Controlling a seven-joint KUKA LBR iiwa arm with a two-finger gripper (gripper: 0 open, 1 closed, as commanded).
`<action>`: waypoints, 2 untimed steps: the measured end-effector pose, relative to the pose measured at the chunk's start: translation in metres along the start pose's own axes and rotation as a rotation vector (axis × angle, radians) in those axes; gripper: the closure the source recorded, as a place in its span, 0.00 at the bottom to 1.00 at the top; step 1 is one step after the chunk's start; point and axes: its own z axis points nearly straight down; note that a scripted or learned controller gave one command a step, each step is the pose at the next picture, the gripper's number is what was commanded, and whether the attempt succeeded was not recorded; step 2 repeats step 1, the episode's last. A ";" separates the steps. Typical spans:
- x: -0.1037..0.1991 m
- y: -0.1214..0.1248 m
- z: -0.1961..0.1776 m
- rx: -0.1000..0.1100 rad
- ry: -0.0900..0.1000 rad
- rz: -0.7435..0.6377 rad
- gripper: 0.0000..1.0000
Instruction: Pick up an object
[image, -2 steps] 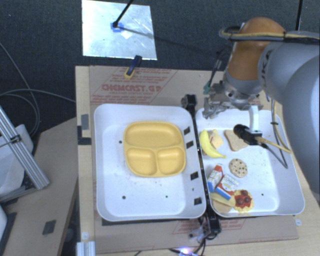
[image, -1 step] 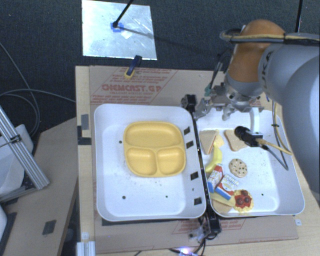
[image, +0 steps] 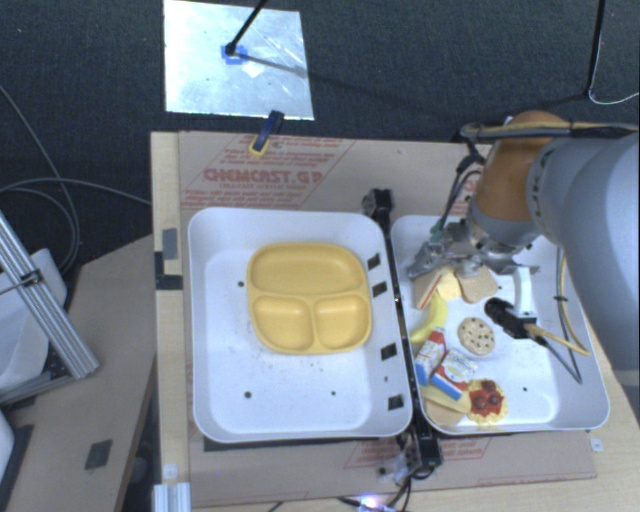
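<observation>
— So, which object is up for picking?

— Any of the toy food pieces heaped in the right bin (image: 580, 400). The nearest candidates are the pale wedge-shaped pieces (image: 458, 287) at the top of the heap, lying just beneath the gripper (image: 447, 262). Below them sit a banana (image: 430, 322), a round cookie (image: 476, 336), a small red-and-white carton (image: 430, 355) and a flat piece with red toppings (image: 486, 399).

— Why are they all crowded to that bin's left side?

— I'd judge they simply settled there; they touch and overlap near the divider, which makes a clean grab harder, since one piece may drag a neighbour.

— And is the gripper closed on anything?

— I cannot tell. It hangs low over the wedges, but the wrist and cabling blur its tip, so whether it grips anything is unclear.

— Why does the arm (image: 585, 190) come in like that?

— It reaches from the right, orange band (image: 510, 175) above the wrist, tilted down toward the heap's upper end, likely because that is the nearest exposed piece.

— And the other side?

— The left bin (image: 215, 400) holds a yellow divided plate (image: 307, 297), lying flat in the middle, well apart from the food.
</observation>
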 end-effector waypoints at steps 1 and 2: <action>0.002 0.003 -0.017 -0.007 0.000 -0.005 1.00; 0.002 0.003 -0.017 -0.007 0.000 -0.005 1.00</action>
